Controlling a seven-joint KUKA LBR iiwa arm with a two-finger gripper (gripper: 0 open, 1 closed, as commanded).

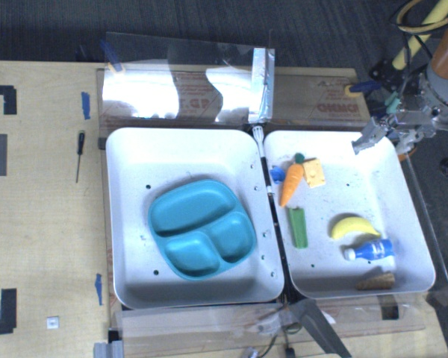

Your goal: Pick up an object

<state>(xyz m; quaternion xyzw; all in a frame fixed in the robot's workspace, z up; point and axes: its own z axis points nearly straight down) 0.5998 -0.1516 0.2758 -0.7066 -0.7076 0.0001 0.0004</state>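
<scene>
Hovering above right bin's (411,200) far corner, hand (373,136).

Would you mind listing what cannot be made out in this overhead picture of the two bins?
- Gripper, camera view: small and blurred at the right bin's far corner; finger state unreadable.
- Grey arm: cut off by the right edge.
- Small blue object beside the orange toy carrot: too small to identify.
- Brown object at the right white bin's near wall: blurred, shape unclear.
- White and blue bottle's label: too small to read.

arm (440,88) cut off at right edge, pincer (369,142) blurred
</scene>
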